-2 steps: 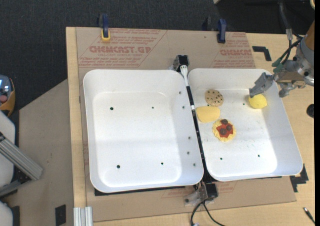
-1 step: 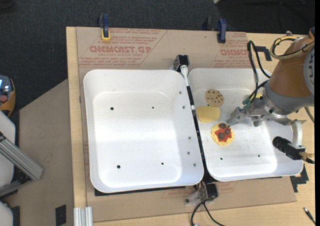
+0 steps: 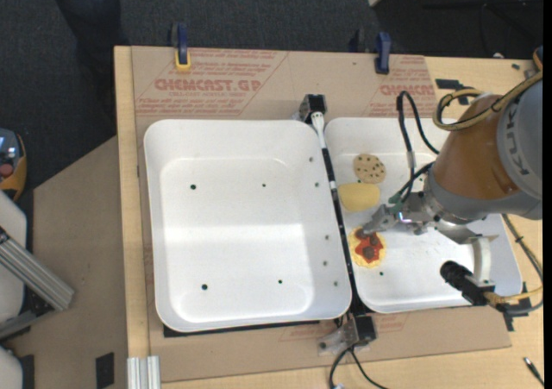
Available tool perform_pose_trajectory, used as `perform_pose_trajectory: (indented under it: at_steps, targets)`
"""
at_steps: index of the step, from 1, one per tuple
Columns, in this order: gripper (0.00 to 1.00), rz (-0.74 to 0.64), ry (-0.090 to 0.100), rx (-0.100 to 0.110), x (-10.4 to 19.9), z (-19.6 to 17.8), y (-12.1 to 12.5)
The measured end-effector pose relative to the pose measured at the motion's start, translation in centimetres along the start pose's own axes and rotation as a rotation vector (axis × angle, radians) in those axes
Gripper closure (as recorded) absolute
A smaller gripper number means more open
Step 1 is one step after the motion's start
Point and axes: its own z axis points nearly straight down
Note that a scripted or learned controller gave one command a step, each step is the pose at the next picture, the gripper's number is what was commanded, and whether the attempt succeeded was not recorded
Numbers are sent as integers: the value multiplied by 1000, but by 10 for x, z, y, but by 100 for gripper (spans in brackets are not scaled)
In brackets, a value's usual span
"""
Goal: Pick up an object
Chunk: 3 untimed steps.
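Pizza slice [image 3: 369, 249], a small toy piece with red topping on a pale yellow base, lies in the right bin [image 3: 405, 288], close to that bin's left wall and towards its front half. Just behind it sits a yellow rounded lump [image 3: 359, 197], and behind that a round chocolate-chip cookie [image 3: 369, 168]; the three form a short row along the left side of the bin, each a little apart from the next.

The end effector [image 3: 379, 225] reaches in from the right, its metal tip low over the bin between the yellow lump and the pizza slice, right at the slice's upper edge. Whether it is spread or pressed together I cannot tell, and nothing is visibly held by it. The arm [image 3: 479, 163], grey with a broad orange band, covers much of the bin's right half.

The left bin [image 3: 172, 154] stands beside the right one, their walls meeting. Both rest on the table [image 3: 138, 103], a brown board fixed by two blue clamps [image 3: 180, 38] at its far edge.
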Motion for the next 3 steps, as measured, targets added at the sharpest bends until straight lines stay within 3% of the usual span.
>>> perform_pose_trajectory:
  at_steps: [1,2,3]
  targets:
    - [0,0,5,5,-58,1,14]
    - [100,-2,5,0,-55,-10,15]
    - [100,-16,11,-1,69,-187,-32]
